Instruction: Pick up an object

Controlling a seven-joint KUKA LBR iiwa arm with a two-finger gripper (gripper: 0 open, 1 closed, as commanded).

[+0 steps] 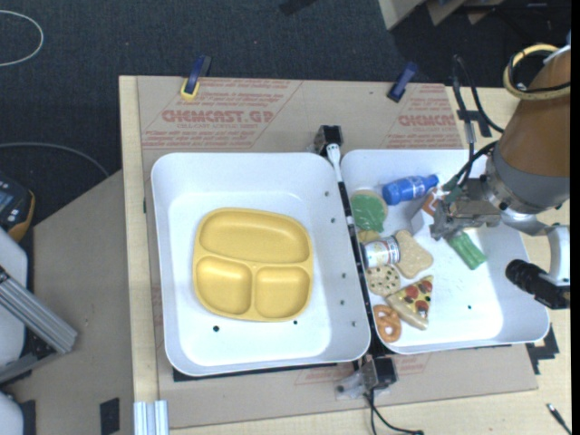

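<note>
The right bin (485, 320) holds several toy items. A blue bottle (408, 189) lies near its back, with a green round piece (369, 212) to its left. Below them lie a silver can (381, 253), a tan bread slice (414, 256), a cookie (384, 280), a pizza slice (415, 303) and a pretzel (386, 321). A green cylinder (468, 249) lies tilted in the middle of the bin. My gripper (446, 217) hangs low over the bin between the blue bottle and the green cylinder, its dark fingers close above the cylinder's upper end.
The left bin (172, 270) holds a yellow three-compartment tray (254, 263). Blue clamps (194, 76) (402, 82) sit on the bench's back edge. A black clip (328, 140) stands between the bins. The arm's orange band (544, 107) rises at the right.
</note>
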